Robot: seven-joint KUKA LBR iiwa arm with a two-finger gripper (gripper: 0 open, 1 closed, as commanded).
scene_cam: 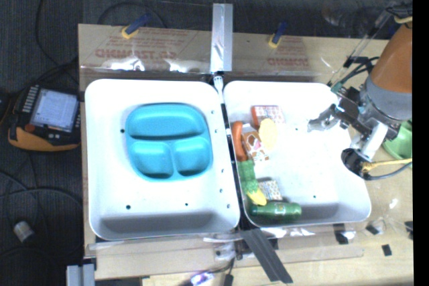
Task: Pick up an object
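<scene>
The pincer [320, 122] is seen over the right bin [315, 174], apart from the objects; its state cannot be told. The yellow piece [267, 134] and neighbours are heaped against the left wall, where a descent risks glancing off crowded items.

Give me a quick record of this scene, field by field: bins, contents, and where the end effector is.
left bin: holds a blue divided tray
right bin: small items clustered along its left side
items: green bottle at front, yellow piece, small printed boxes
end effector: above the right bin's right part, apart from the items
held: nothing visible
</scene>
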